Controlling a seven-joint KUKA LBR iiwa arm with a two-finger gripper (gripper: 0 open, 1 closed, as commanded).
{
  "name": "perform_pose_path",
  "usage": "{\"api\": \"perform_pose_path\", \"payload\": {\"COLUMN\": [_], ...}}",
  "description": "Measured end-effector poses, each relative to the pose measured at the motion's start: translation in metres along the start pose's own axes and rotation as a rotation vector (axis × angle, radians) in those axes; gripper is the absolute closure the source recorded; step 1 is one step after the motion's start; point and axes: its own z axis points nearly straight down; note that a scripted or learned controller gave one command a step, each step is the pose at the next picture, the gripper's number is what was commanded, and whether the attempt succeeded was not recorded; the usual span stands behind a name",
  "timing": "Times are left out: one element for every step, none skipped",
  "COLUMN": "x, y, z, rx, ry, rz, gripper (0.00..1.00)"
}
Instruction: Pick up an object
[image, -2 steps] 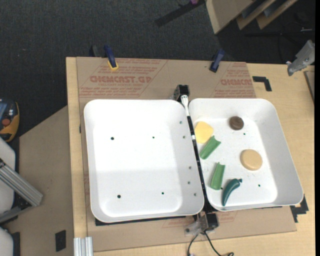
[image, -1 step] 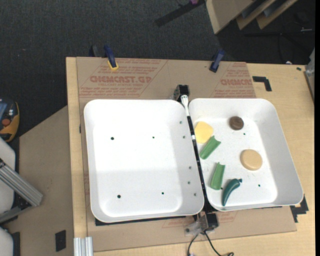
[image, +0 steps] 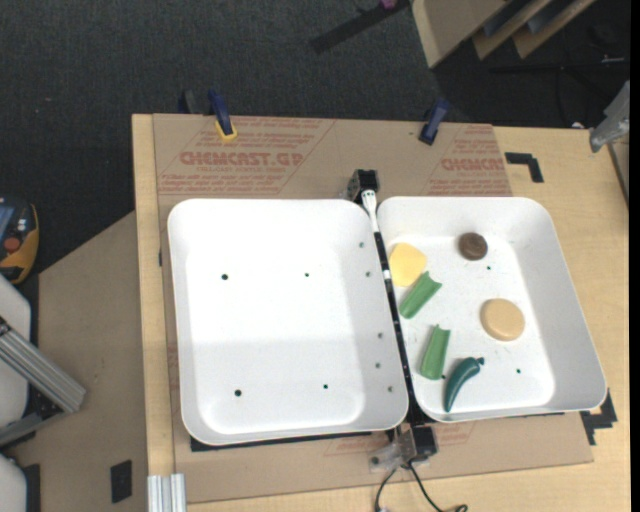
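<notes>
Your right bin (image: 535, 275) holds yellow piece (image: 407, 264) at 10 o'clock touching green stick (image: 420, 295), brown ball (image: 473, 246) at 12, tan disc (image: 502, 320) at 3, pepper (image: 462, 380) at 6, exact kinds hard to tell.

White bins (image: 270, 225); yellow disc (image: 406, 264), brown ball (image: 473, 245), tan puck (image: 502, 320)

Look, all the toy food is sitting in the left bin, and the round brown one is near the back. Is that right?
Not quite. The camera view shows the toy food in the right bin, not the left one. The rest holds: the round brown piece does sit near the back, with the yellow piece, the tan round piece and the green pieces closer to the front.
</notes>
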Motion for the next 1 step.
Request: {"api": "perform_pose_path", "payload": {"x": [-0.0002], "y": [0.0007], "z": [-0.0114], "rx": [-0.006], "ry": [-0.003], "rz": [0.000], "gripper": [1.00]}}
